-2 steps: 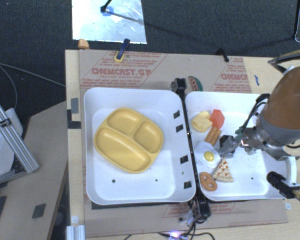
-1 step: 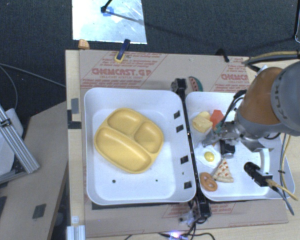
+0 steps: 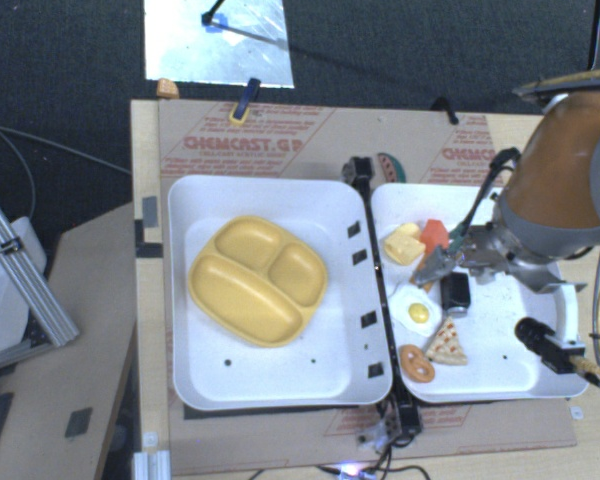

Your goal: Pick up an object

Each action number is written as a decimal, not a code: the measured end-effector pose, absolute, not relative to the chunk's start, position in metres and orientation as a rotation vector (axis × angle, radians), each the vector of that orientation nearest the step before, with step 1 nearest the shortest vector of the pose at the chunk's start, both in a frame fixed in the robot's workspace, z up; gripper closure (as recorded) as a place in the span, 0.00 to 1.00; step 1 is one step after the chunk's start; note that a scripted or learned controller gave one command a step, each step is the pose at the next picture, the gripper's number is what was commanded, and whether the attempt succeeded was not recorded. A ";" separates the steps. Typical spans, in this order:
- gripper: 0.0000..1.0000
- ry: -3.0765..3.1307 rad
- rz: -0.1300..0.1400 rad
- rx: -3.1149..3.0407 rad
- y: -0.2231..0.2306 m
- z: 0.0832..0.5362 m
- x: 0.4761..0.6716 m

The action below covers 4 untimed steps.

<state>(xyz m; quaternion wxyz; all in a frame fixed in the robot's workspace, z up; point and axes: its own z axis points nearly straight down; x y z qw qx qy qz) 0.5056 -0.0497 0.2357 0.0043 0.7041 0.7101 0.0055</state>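
The jaws hang over the right bin; how wide they stand I cannot tell. A yellow tray lies in the left bin.

The left bin held a yellow divided plate, while the arm reached into the right bin with its gripper low beside the toy food. A yellow cheese block and a red piece lay near the bin's upper left. A fried egg, a pretzel and a pizza slice sat below them.
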 end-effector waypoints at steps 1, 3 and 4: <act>0.00 2.227 0.009 2.210 -0.022 0.290 0.487; 0.00 2.203 0.003 2.216 -0.121 0.097 0.535; 0.00 2.227 0.008 2.208 -0.081 0.085 0.598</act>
